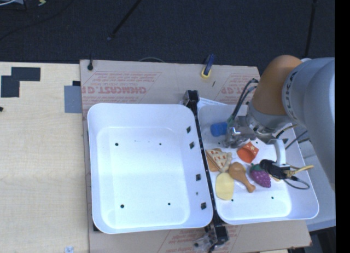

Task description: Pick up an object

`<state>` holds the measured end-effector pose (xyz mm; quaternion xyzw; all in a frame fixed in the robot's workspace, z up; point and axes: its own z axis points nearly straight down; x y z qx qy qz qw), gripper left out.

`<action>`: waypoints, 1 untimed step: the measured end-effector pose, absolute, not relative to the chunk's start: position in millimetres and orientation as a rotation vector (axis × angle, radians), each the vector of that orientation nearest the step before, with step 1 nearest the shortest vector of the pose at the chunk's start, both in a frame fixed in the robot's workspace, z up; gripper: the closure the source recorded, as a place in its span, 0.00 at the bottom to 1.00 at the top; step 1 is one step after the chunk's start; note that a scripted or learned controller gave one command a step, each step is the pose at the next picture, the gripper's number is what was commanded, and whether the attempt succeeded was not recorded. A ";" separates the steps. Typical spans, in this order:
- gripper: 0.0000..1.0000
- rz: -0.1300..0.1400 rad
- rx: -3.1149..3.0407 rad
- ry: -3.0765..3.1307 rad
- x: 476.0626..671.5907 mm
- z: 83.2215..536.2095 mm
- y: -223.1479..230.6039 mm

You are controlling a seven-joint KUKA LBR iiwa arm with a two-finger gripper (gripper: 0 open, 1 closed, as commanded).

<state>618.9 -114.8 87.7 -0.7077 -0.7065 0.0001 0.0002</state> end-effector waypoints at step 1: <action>1.00 0.002 -2.224 -2.214 614.3 93.0 -115.0</action>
